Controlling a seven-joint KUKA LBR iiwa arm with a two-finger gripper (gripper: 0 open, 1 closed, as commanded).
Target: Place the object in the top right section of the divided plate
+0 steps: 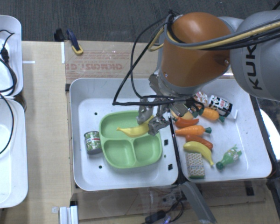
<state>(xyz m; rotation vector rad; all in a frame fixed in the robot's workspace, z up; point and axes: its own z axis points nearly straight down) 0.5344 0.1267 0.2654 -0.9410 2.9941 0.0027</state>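
One banana over plate, release not yet confirmed

Gripper (150, 121) hangs low over the green divided plate (113, 157), which sits in the left bin (79, 139). Fingers pinch a yellow banana (133, 130) at its right end; rest of fruit lies across the plate's large upper section, left tip toward that section's far-left rim. Whether the banana bears on the plate or hangs just above: cannot tell.

Judgement: target is the top right section; banana is long, and most of it now lies left of where it should. Recommend shifting toward the plate's right edge before letting go, keeping low so it does not bounce or roll over the divider ridge. Open slowly, lift straight up, avoid dragging fruit w/ fingertips.

Risks: plate sits near the bin's right wall; wrist and cables crowd that side. Small tin can (92, 142) touches plate's left rim, out of the way.

Right bin (252, 171) holds carrots (192, 130), a second banana (199, 149), green bottle (228, 158), other toy items; not involved.
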